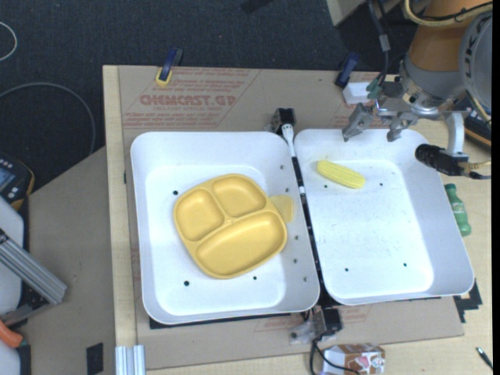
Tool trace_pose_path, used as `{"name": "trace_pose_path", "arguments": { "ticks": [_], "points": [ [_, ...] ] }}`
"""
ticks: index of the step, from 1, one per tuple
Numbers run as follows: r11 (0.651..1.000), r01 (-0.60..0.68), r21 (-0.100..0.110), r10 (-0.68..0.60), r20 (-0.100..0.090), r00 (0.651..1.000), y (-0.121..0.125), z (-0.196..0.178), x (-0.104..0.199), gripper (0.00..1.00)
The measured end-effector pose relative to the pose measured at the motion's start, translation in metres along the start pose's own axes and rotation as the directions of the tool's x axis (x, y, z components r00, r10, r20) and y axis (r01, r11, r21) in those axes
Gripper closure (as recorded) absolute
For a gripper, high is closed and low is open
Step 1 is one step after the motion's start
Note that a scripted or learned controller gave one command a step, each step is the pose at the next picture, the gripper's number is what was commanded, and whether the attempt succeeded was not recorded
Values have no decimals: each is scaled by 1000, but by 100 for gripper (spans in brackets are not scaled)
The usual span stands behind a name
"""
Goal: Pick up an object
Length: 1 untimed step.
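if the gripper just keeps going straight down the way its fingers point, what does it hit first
Probably the far rim of the right shallow white bin: the two-finger gripper hangs open above it. The yellow plastic corn cob lies nearer the camera, off that line. Depth is unclear.

A divided plate lies in the left bin; a corn cob lies in the right bin, near its far edge, with the pincer above that edge.

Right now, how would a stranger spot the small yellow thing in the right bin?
Find the right white bin. Near its far left corner lies a corn cob, small, stubby and ridged, unlike the big yellow divided plate in the left bin.
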State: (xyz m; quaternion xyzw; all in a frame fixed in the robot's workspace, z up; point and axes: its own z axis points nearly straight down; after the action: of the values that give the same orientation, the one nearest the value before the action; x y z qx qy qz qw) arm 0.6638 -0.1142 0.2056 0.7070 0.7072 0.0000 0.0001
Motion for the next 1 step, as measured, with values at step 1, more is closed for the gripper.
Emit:
{"name": "trace_pose_path", "arguments": {
  "ticks": [1],
  "points": [
    [1000, 1, -4, -1, 1, 1000, 1, -11, 0, 100]
  ]
}}
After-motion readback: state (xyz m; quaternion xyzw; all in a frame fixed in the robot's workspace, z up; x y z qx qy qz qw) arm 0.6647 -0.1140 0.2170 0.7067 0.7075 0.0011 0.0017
